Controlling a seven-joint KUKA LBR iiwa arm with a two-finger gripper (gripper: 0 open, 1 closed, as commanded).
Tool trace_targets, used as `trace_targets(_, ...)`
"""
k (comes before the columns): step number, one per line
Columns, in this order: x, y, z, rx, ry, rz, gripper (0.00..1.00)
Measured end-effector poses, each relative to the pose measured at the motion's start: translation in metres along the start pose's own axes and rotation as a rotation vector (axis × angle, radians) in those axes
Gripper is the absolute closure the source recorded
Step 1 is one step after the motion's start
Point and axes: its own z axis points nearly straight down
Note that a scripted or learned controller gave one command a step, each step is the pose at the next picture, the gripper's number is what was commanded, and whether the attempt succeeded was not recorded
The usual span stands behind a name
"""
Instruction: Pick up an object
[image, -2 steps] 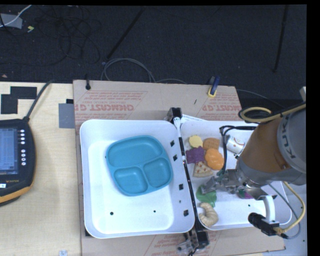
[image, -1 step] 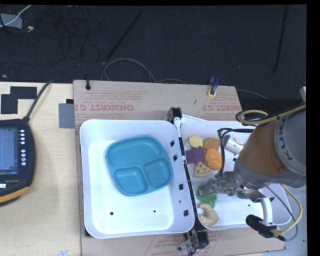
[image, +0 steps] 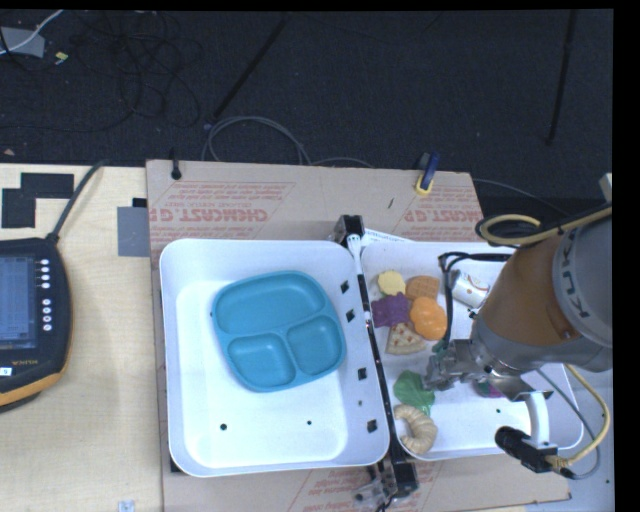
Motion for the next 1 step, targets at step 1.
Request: trace_targets(1, 0.0, -0.0003, 0.0007, 0.001, 0.0, 0.003, 0.0)
